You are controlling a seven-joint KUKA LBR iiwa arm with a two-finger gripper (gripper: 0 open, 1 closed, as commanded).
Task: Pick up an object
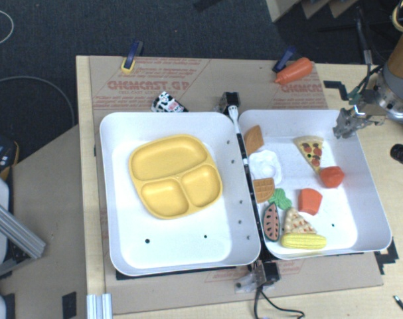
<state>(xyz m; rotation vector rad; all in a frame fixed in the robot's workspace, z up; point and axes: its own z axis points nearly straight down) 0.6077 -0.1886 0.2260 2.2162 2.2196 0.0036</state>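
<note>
tool (345, 126): over the right bin's (360, 198) far right corner, grip state cannot be told | pizza slice (311, 151): just left and nearer the camera | red blocks (330, 176), corn (303, 241): farther toward the bin's near edge | yellow tray (175, 175): left bin (121, 244), well apart

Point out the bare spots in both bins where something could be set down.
Left bin: a bare strip along the front edge, below the yellow divided plate. Right bin: bare floor between the pizza slice and its right wall. Crowded: the right bin's left side, around the corn and watermelon slice.
</note>
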